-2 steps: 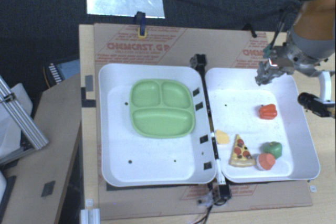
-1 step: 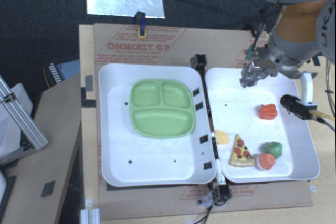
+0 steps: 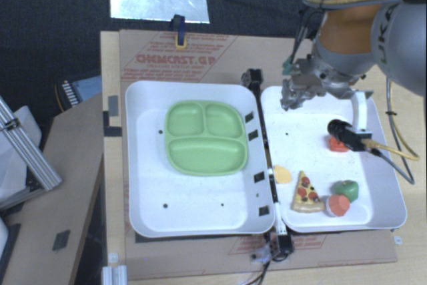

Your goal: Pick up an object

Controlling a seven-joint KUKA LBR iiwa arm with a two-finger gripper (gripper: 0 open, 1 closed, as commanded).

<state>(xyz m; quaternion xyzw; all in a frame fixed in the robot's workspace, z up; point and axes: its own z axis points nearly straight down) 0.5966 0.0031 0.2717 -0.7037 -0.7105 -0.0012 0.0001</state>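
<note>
My gripper (image 3: 291, 101) hangs over the far left part of the right bin (image 3: 383, 210), above bare white floor. Nothing shows beneath it. Toward the bin's near side lie a pizza slice (image 3: 306, 193), a small yellow piece (image 3: 283, 175), a green pepper (image 3: 347, 189) and a red tomato-like piece (image 3: 337, 205). A red object (image 3: 337, 144) rests at the middle right of that bin, partly hidden by robot hardware. All of these lie well to the near side of the gripper.
The left bin (image 3: 143, 210) holds a green divided plate (image 3: 205, 138). A black divider with clips (image 3: 261, 143) runs between the two bins. The arm's grey and orange body (image 3: 363, 10) looms over the right bin's far edge.
</note>
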